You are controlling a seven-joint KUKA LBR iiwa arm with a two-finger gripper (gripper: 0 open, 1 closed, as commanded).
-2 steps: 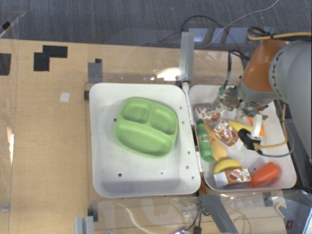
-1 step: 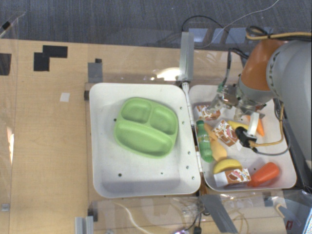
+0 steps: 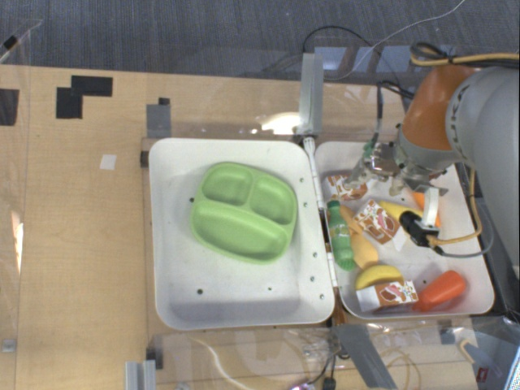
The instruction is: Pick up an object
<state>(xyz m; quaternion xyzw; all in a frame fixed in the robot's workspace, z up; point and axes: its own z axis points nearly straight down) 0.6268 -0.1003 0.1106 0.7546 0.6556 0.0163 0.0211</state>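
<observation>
At the near end of the right-hand shallow white bin lie an orange carrot-shaped toy and a small printed carton with a red-brown label, touching end to end, with a yellow banana-shaped toy just behind the carton. Further in, along the bin's left wall, a green bottle-shaped toy lies with its long axis running near-to-far, a yellow-orange piece beside it. Next to these sits a second red-and-white printed packet, tilted, its long axis slanting from the left-far side to the right-near side.

Beyond it, at the far end of the bin, the two-finger gripper hangs from the grey arm with its orange band. Whether it is spread or closed I cannot tell — its tip is small and tangled with cables here, and nothing is visibly held between its parts.

The relation that matters: a third red-and-white printed pouch lies just to the gripper's left and slightly nearer the camera, close below the tip. By my judgement this is the likeliest target — a short shift left and down would meet it, though the tilted packet is also near.

The left-hand white bin holds a green divided plastic plate, well apart from the arm.
</observation>
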